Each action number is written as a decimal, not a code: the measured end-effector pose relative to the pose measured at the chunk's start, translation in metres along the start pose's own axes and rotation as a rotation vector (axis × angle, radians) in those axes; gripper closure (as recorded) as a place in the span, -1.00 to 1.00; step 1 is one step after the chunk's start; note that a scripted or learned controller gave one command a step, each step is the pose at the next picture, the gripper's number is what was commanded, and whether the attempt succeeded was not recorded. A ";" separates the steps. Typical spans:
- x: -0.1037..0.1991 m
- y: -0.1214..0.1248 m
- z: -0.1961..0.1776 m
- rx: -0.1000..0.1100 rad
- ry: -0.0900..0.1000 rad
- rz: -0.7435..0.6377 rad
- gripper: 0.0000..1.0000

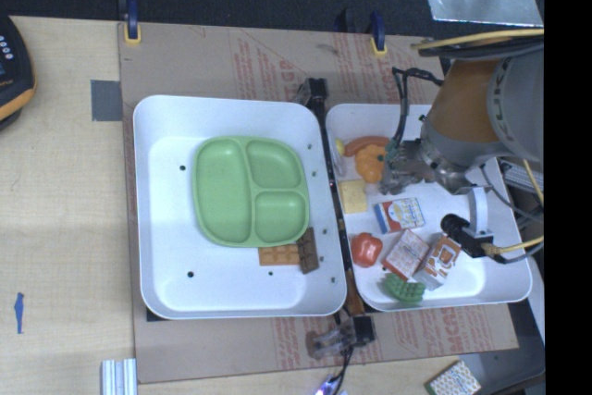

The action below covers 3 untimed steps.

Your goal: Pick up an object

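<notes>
Orange toy [369, 164] under claw [400, 164], long axis unclear; claw state cannot tell.

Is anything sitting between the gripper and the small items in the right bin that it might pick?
Nothing visible blocks it. The gripper is already low in the right bin, beside the orange toy. The yellow block, the blue-and-white carton and the red pepper toy lie open below it, crowded close together.

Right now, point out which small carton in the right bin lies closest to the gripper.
The blue-and-white carton, just below the gripper. The two red-and-white cartons lie farther down, near the bin's front edge.
</notes>
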State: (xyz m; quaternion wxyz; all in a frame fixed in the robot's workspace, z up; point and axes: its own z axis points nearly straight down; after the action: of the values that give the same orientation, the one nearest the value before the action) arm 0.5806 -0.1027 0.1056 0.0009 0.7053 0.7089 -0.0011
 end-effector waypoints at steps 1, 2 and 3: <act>0.000 0.000 0.001 0.001 0.000 -0.001 -1.00; 0.006 0.080 0.009 -0.004 -0.002 -0.001 -1.00; -0.004 0.078 0.009 -0.005 0.001 0.003 -1.00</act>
State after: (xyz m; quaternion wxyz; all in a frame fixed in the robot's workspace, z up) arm 0.6586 -0.1059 0.0964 0.0020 0.7062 0.7080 0.0011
